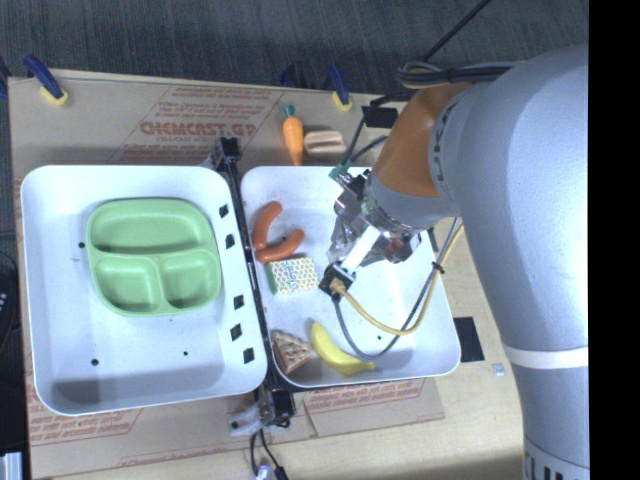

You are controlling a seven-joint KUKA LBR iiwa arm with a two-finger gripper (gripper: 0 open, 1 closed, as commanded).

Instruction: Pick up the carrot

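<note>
The carrot (291,139), orange with a green top, lies on the cardboard just behind the right bin's (440,343) far rim, outside both bins. My gripper (350,213) hangs over the middle of the right bin, to the right of the carrot and nearer the front. Nothing shows between the gripper and the carrot, and the two are well apart. The wrist hides the gripper's tip.
A tan and pink piece (323,144) lies beside the carrot. In the right bin are two sausages (266,224), a speckled block (292,274), a banana (338,351) and a brown wedge (290,349). The left bin (50,298) holds a green divided tray (155,254).
</note>
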